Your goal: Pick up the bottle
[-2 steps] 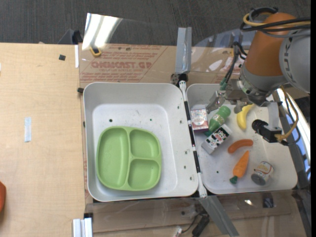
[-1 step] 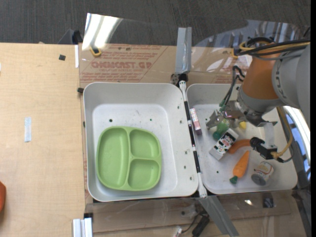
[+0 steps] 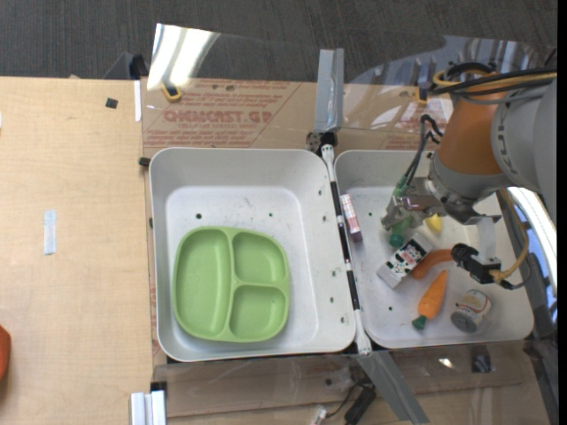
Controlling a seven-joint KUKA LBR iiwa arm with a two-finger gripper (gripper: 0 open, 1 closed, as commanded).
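Down in the right bin [image 3: 372, 321], the claw [image 3: 400, 222] meets a green bottle [image 3: 398, 236]; its opening can't be told.

The gripper [image 3: 400, 222] hangs low in the right bin [image 3: 372, 171], close over a small green object [image 3: 397, 235] whose form is hard to tell. Just below it lies a black-and-white box [image 3: 401, 263], further below and right a carrot [image 3: 431, 297] and a small can [image 3: 469, 309]. Left of it rests a pink tube [image 3: 352, 217]; well left, a green divided plate [image 3: 232, 284] sits in the left bin [image 3: 168, 202].
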